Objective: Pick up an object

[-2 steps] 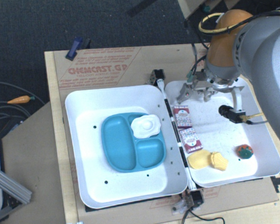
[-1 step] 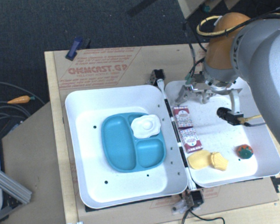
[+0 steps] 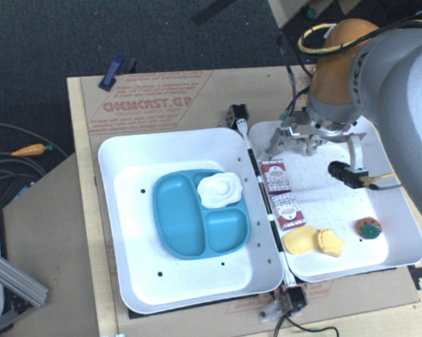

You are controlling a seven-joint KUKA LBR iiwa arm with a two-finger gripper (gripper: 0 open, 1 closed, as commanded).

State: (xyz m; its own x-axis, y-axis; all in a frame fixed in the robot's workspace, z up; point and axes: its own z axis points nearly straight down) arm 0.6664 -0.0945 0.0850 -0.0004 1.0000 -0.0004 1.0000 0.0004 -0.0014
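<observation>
The end effector (image 3: pixel 301 137) hangs at the right bin's (image 3: pixel 322 199) 11 o'clock corner; whether it is open or closed cannot be told. Red-and-white packets (image 3: pixel 276 177) lie along the bin's 9 o'clock wall, yellow pieces (image 3: pixel 302 240) at 7 o'clock and a red-and-green ball (image 3: pixel 369 227) at 4 o'clock. In the left bin (image 3: pixel 138 257) a white piece (image 3: pixel 220 189) rests on a blue divided tray (image 3: pixel 182 217).

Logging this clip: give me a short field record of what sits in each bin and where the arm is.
left bin: blue divided tray, with a white piece on its upper right part
right bin: red-and-white packets along the left wall; yellow pieces at the near end; small red-and-green toy
pincer: over the right bin's far end
held: nothing seen
</observation>
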